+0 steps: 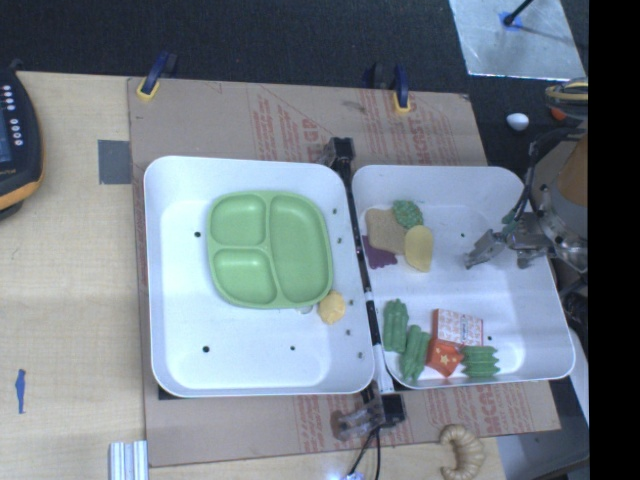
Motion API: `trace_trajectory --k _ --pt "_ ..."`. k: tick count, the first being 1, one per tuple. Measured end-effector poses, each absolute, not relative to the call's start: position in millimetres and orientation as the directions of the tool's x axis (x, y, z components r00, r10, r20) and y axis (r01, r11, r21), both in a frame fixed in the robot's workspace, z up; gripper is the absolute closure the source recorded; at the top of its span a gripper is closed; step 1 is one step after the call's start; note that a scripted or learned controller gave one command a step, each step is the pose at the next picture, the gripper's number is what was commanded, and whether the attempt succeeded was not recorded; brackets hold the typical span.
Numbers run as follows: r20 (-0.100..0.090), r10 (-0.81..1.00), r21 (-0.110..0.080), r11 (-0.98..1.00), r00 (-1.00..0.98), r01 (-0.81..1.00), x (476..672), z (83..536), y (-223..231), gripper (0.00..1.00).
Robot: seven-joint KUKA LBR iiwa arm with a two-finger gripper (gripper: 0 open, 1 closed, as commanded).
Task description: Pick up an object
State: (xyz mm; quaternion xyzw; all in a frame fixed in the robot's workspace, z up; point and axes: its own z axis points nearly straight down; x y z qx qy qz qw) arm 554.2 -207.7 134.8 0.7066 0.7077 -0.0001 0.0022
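The right bin [530, 313] holds several toy foods. A tan slab [383, 230], a small green piece [407, 212], a yellow piece [418, 248] and a purple scrap [378, 258] lie at its left. Along the front lie two green vegetables [402, 336], a red and white box [457, 328], a red piece [443, 361] and another green piece [481, 362]. My gripper [497, 253] hangs over the right half of this bin, to the right of the yellow piece and apart from it. It looks open, with nothing between its fingers.
The left bin [180, 338] holds a green divided plate [270, 248] and a small yellow piece [331, 308] at the plate's front right corner. A black and orange pendant [15, 138] lies at the bench's far left. A tan curled object [462, 450] sits in front of the bins.
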Motion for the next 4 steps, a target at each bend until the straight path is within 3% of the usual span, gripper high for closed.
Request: trace_trajectory --k 1,2,3,4 --pt "0.005 1.000 -0.003 0.009 -0.009 1.000 472.9 234 -111 0.00" --pt "0.002 1.000 -0.006 0.006 -0.006 1.000 475.8 121 -94 0.00" --pt "-0.007 1.000 0.013 0.003 -0.003 1.000 514.0 271 -161 0.00" --pt "0.005 1.000 -0.014 0.006 -0.006 1.000 475.8 146 -114 0.00"
